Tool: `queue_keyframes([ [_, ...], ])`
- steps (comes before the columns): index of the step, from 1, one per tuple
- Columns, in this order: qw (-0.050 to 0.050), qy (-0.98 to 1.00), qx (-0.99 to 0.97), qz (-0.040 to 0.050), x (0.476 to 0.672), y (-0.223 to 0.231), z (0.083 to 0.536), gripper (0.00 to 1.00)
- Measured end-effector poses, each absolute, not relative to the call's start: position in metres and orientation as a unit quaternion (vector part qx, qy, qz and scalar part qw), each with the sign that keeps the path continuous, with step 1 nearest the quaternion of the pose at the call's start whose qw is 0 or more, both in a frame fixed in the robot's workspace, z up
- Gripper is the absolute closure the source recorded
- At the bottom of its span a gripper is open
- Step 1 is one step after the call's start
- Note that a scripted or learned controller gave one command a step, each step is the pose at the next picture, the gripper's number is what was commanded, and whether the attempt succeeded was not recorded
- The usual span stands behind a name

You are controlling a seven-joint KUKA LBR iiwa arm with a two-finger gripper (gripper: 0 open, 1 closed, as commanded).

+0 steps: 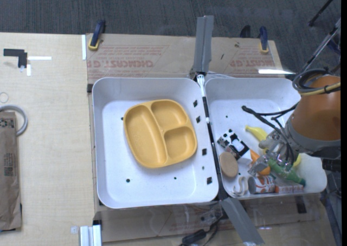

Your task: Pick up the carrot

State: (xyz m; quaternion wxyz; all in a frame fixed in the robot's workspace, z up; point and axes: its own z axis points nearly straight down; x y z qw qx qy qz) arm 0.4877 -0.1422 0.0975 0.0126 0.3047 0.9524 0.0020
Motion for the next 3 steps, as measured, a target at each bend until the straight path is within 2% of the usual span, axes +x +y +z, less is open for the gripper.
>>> queue_keyframes([
  [1, 0.009, 0.952, 0.306, 0.0017, 0.486, -0.142, 0.105, 1.00],
  [2, 0.004, 0.954, 0.298, 0.0004, 0.502, -0.181, 0.094, 1.00],
  [3, 0.001, 0.932, 0.362, -0.0001, 0.522, -0.161, 0.224, 1.00],
])
